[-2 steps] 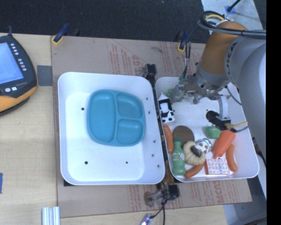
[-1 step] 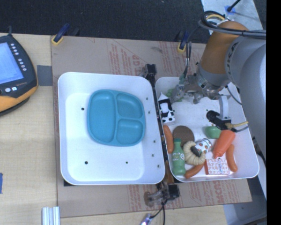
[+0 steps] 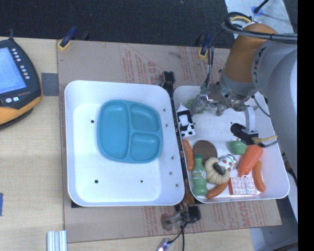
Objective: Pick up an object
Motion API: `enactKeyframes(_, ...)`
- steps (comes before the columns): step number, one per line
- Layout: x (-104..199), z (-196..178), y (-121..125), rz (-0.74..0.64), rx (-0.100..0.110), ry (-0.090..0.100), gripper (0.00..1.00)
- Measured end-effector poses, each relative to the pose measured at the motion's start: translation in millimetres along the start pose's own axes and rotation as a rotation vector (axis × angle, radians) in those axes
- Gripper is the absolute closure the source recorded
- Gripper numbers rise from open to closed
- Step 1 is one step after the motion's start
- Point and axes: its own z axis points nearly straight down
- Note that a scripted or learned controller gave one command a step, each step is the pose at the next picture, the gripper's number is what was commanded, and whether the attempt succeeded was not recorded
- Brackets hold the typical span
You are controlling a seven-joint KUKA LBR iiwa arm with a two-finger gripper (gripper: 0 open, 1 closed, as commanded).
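Wood bench (image 3: pixel 26 161), gripper (image 3: pixel 213 104) (over right bin (image 3: pixel 275 190))

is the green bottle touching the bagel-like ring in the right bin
Touching. The camera view shows the green bottle lying right against the left edge of the tan ring, with no white bin floor visible between them.

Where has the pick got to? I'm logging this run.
Nothing looks picked yet: the green bottle, carrot and cow-patterned toy all lie in the right bin, and the blue divided plate sits in the left bin. In hand: the pincer is over the right bin's far end. Left: grasp an object and lift it.
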Motion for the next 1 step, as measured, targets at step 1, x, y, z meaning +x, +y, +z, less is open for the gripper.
enactKeyframes(1, 2.1, -0.2, -0.1, 0.001, 0.000, -0.003, 0.00)
